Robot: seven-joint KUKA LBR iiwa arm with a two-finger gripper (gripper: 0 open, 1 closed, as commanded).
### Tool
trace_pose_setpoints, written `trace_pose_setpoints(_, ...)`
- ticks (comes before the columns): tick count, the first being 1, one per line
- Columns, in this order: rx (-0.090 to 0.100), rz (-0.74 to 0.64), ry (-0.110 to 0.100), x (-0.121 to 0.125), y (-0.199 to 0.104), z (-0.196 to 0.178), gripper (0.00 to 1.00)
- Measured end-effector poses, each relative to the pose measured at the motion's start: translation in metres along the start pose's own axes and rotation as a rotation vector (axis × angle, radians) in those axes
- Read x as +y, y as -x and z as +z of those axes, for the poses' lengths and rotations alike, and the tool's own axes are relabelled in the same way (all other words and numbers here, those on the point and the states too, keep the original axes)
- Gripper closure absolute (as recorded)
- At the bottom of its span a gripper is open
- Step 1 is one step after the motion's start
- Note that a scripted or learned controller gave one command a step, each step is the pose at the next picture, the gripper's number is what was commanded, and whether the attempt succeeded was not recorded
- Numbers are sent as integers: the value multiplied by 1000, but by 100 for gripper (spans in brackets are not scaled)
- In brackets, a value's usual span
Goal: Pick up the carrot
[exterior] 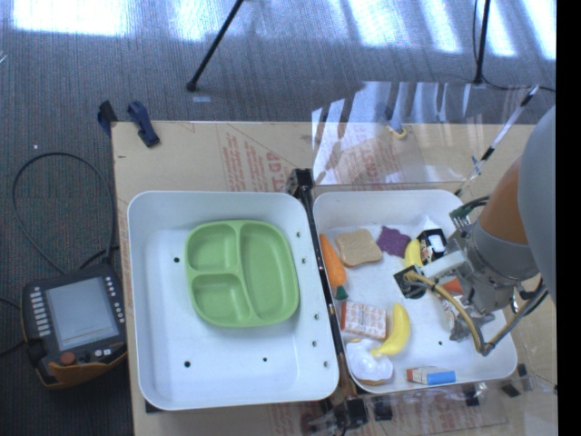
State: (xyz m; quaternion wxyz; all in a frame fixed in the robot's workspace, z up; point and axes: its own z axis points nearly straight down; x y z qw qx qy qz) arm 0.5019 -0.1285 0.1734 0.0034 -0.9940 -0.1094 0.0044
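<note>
The carrot (332, 262) lies in the right bin (381, 198), stretched lengthwise along that bin's left wall with its green tip pointing toward the near edge. This makes it awkward to reach, since the wall sits just beside one long flank. A bread slice (359, 246) rests just beside its other flank near the upper end, and a red-and-white packet (363, 319) sits close to the green tip, so the free room around the carrot is narrow. The gripper (461, 316) hangs over the far right side of the same bin, well apart from the carrot. A banana (396, 330) and a purple piece (393, 240) lie between them. From this slant the arm (508, 234) and wrist hide the business end, so it cannot be told how far the claw is open, and nothing can be seen held in it. The pick seems not yet begun, as the carrot rests flat on the bin floor. The left bin (154, 334) holds a green divided plate (243, 272), which plays no part here. A likely approach would cross the bin and close across the carrot's width, with the wall the chief risk.
</note>
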Motion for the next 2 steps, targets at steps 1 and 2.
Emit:
trace_pose_setpoints(1, 3, 19, 0, 23, -21, 88, 0)
trace_pose_setpoints(2, 16, -154, 7, -35, -102, -62, 0)
